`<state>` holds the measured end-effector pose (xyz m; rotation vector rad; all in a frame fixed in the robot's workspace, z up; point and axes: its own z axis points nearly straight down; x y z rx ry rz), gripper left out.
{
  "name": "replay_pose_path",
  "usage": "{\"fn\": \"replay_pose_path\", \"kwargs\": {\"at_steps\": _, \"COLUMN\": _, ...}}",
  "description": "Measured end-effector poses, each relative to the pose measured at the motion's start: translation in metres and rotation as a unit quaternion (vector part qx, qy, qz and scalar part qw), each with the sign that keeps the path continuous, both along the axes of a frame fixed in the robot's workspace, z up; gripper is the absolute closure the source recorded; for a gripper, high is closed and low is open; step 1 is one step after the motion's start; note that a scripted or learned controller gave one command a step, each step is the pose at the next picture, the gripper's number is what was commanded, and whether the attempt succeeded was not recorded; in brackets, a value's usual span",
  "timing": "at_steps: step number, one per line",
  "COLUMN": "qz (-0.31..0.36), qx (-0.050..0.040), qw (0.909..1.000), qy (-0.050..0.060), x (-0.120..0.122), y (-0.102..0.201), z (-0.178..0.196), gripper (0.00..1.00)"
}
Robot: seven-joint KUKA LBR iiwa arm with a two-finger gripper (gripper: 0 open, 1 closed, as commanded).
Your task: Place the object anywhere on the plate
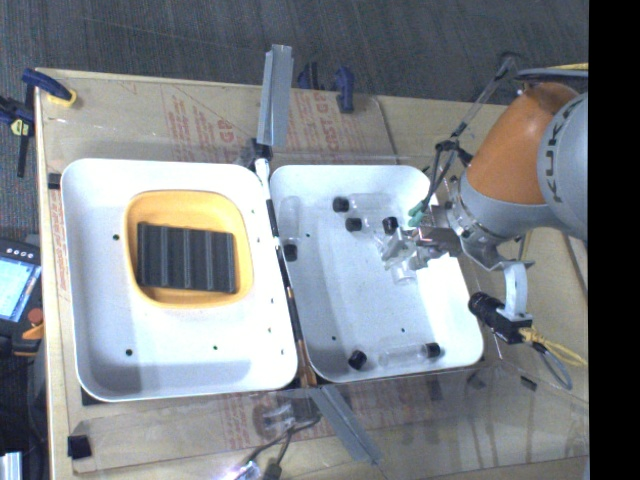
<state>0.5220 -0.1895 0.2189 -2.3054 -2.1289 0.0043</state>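
A yellow-orange plate (150, 208) with rounded corners lies in the left bin (100, 338). A dark grey ridged object (188, 256) rests flat on the plate's middle. My gripper (402, 251) hangs low over the upper right part of the right bin (340, 308), well away from the plate. Its tip looks pale and see-through against the white floor. I can make out nothing in it.
Several small black pieces lie in the right bin, two near its top (340, 205) and two along its front edge (357, 359). Another black piece (290, 252) sits by the wall between the bins. Blue clamps (345, 86) hold the board's far edge.
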Motion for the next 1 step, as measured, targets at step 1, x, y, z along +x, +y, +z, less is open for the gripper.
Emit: {"fn": "replay_pose_path", "kwargs": {"at_steps": 1, "qz": 0.106, "qx": 0.0008, "qw": 0.9944, "qy": 0.000, "x": 0.0241, "y": 0.0629, "z": -0.0036, "gripper": 1.00}}
